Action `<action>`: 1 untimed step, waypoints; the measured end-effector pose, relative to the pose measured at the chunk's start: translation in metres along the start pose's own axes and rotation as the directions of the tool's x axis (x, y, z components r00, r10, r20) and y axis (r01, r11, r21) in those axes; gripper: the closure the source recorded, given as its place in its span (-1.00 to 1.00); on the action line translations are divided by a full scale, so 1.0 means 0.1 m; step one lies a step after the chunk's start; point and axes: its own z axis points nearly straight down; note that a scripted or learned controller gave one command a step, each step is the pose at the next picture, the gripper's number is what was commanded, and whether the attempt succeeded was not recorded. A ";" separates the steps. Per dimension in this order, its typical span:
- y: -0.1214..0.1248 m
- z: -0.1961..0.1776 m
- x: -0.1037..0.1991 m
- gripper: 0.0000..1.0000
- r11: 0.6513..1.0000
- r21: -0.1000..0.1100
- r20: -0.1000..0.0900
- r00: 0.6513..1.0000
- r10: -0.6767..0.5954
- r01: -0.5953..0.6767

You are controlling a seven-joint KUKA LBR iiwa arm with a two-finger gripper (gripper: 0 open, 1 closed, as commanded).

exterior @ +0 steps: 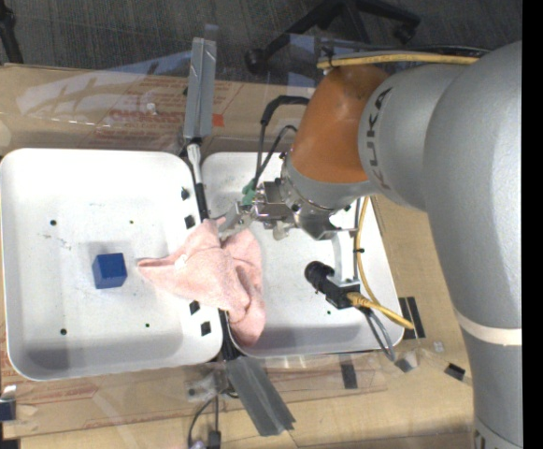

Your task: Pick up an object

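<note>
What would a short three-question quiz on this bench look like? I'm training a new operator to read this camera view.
1. True or false: the blue cube lies in the right bin.
2. The pink cloth lies: A) wholly in the left bin; B) draped over the divide between both bins; C) on the floor.
3. What colour is the band on the arm above the gripper?

Key: 1 false, it sits in the left bin. 2 B. 3 orange.
</note>
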 end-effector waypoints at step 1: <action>0.70 0.99 -0.65 -1.00 0.985 -0.003 0.000 0.985 -0.172 0.172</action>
